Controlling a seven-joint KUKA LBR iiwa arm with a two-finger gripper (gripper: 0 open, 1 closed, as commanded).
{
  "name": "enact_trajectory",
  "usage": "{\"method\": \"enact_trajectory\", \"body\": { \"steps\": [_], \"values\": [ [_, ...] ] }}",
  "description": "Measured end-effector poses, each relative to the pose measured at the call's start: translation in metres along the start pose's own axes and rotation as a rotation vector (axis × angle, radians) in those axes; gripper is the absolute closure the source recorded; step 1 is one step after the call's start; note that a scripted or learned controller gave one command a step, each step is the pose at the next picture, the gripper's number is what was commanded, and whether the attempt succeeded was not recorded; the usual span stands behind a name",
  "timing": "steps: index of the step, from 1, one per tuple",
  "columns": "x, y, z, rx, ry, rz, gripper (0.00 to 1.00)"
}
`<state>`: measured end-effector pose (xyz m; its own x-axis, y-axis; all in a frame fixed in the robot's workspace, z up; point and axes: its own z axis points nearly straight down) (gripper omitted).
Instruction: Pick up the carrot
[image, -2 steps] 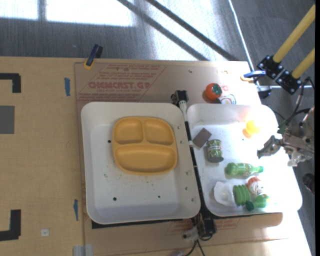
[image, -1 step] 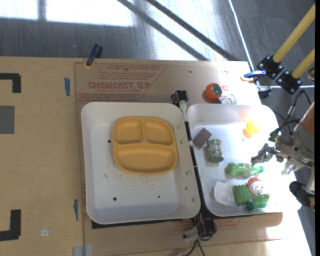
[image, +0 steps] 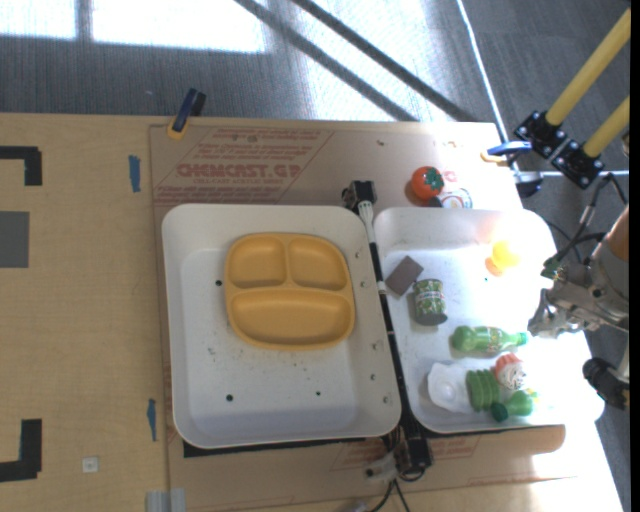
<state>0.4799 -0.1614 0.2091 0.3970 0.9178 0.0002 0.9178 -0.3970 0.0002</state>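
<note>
The carrot (image: 500, 258) lies at 1 o'clock in the right bin (image: 470, 228); glare hides its long axis. The gripper (image: 556, 312) hangs at 3 o'clock, its opening unclear.

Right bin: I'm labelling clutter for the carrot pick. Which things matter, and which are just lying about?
For the job: carrot, probably the orange-yellow piece; gripper.
Lying about: grey block; green can; green bottle; yellow plate; tomato.
</note>
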Motion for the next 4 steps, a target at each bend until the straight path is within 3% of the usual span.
{"method": "enact_trajectory", "body": {
  "steps": [1, 2, 3, 4],
  "values": [
    [-0.043, 0.019, -0.088, -0.001, -0.001, 0.017, 1.00],
    [-0.026, 0.011, -0.059, 0.003, 0.000, 0.322, 1.00],
    [-0.048, 0.021, -0.057, -0.001, -0.001, 0.503, 1.00],
    [-0.050, 0.021, -0.041, 0.004, -0.001, 0.728, 1.00]
  ]
}}
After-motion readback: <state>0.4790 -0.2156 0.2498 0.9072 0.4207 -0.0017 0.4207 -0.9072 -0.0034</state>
